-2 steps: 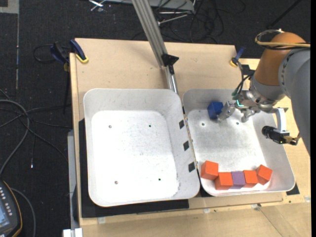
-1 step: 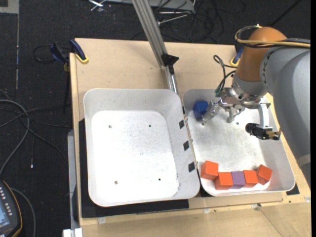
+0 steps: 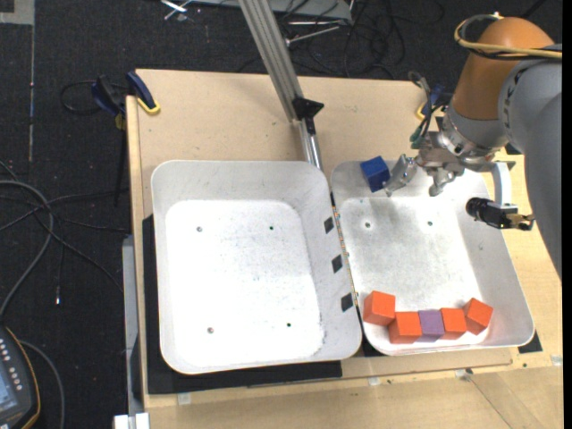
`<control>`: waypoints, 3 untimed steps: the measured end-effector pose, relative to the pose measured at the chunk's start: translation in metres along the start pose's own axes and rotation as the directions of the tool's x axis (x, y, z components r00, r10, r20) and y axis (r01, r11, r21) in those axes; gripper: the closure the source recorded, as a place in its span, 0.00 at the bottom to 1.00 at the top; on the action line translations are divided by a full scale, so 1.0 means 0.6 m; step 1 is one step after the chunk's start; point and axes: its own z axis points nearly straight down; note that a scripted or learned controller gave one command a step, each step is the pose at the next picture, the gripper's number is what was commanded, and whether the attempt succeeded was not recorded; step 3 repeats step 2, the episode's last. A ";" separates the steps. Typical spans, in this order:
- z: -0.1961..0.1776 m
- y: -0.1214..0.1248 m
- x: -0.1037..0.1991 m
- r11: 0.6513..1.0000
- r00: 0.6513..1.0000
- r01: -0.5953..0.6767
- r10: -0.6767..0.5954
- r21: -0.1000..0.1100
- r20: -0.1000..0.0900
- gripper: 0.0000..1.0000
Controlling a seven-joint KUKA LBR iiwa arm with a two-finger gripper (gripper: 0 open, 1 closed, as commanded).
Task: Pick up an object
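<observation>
Gripper point(image 3: 418, 179) is positioned over far edge of right bin point(image 3: 500, 266), fingers spread apart w/ nothing between them. Blue cube point(image 3: 374, 172) sits at far-left corner of same bin, just beside the left finger; contact can't be confirmed. Along near wall: row of four orange cubes point(image 3: 381, 307) w/ one purple cube point(image 3: 431, 322) among them. Left bin point(image 3: 170, 239) adjoins.

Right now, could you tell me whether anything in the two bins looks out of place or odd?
One thing stands out: the blue block sits tilted up on the far rim of the right bin, beside the gripper, rather than on the floor. The orange blocks and purple block are crowded along the near wall.
</observation>
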 end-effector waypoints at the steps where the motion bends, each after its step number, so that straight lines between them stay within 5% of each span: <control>1: 0.099 -0.006 0.036 1.000 1.000 0.003 -0.003 0.025 0.007 0.00; 2: 0.055 -0.045 0.023 1.000 1.000 -0.003 0.003 -0.028 0.003 0.00; 3: 0.055 -0.045 0.023 1.000 1.000 -0.003 0.003 -0.028 0.003 0.00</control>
